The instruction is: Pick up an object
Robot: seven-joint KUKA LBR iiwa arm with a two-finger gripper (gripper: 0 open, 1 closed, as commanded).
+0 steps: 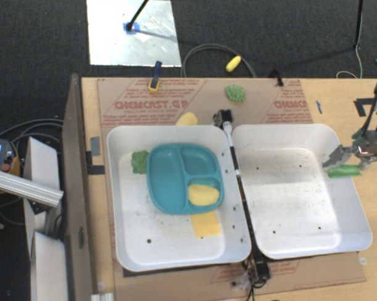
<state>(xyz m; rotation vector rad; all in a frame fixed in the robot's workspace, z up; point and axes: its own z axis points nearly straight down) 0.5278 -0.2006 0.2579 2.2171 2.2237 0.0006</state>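
- the gripper [348, 160] sat at the right rim of the right bin [303, 244], and a slim green object [345, 171] showed at its tips; whether that piece was truly clamped or merely lay under the fingers could not be told from this slant, and neither could the width of the jaws.
- if the green piece was only pinched at one end, it looked likely to swing or slip out on any lift, dropping onto the bin's rim or outside it.
- the gripper was close to the bin wall, so a low sideways move risked clipping the rim and shoving the bin.
- the other candidates lay in the left bin [127, 241]: a teal divided plate [171, 178] with a yellow rounded piece [203, 194] in its lower right compartment, a flat yellow slab [206, 224] just below the plate and partly tucked under its edge, and a green leafy piece [140, 161] touching the plate's left side.
- the slab looked too flat to grip well; fingers closing on it might scrape the bin floor or lift the plate instead.
- the rounded yellow piece seemed liable to roll against the compartment wall and squirt out of a closing grip.
- a green knobbly item [235, 93] and a yellow item [187, 119] lay on the board behind the bins, outside either bin.
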